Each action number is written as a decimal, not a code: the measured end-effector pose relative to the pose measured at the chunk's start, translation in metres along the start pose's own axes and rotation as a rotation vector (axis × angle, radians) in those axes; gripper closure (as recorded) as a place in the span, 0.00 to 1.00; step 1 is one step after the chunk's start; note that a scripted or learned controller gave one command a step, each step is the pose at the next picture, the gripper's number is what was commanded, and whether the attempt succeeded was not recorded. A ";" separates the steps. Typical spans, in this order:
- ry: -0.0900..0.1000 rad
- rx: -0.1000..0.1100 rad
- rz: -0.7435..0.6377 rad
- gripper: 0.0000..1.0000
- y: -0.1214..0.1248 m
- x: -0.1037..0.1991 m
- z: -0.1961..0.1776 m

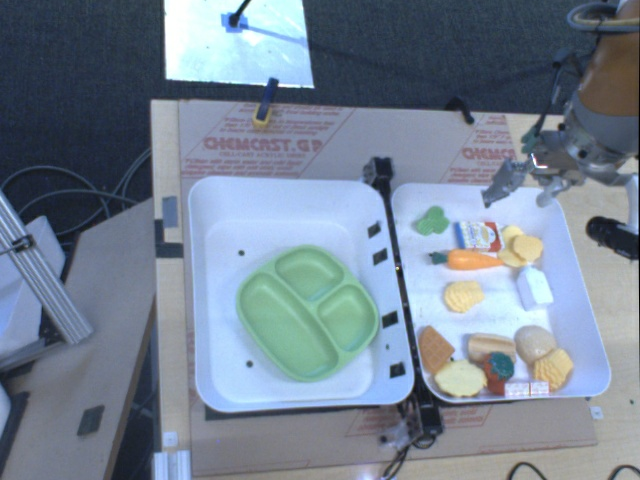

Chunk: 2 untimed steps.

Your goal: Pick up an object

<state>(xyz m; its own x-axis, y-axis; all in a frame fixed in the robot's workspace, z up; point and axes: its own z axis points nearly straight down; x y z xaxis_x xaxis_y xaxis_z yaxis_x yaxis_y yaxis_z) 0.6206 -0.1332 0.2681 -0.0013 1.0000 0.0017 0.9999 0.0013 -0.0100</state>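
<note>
We see the arm [605,78] reaching over the right bin's [585,308] far right corner, its tool [522,183] spread open, holding nothing, above the toy food.

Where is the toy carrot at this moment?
The toy carrot lies in the right bin, toward its far end, just below the small red-and-blue packet and left of the yellow pieces.

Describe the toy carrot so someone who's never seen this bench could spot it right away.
Look at the right-hand white bin, the one full of small toy foods, not the one holding the green divided plate. In its upper half, just below a red and blue packet, lies the carrot, pointing sideways. It is the only long orange piece, with a dark green stub at its left end; its neighbours are yellow or white.
</note>
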 end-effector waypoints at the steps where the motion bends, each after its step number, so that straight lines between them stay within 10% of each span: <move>1: -0.002 -0.012 -0.002 0.00 0.002 0.000 -0.007; 2: -0.001 -0.008 -0.004 0.00 0.002 0.010 0.050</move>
<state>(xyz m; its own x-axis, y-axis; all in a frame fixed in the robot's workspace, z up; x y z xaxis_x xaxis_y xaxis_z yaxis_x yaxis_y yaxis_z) 0.6219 -0.1232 0.2183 -0.0051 1.0000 0.0007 1.0000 0.0051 -0.0022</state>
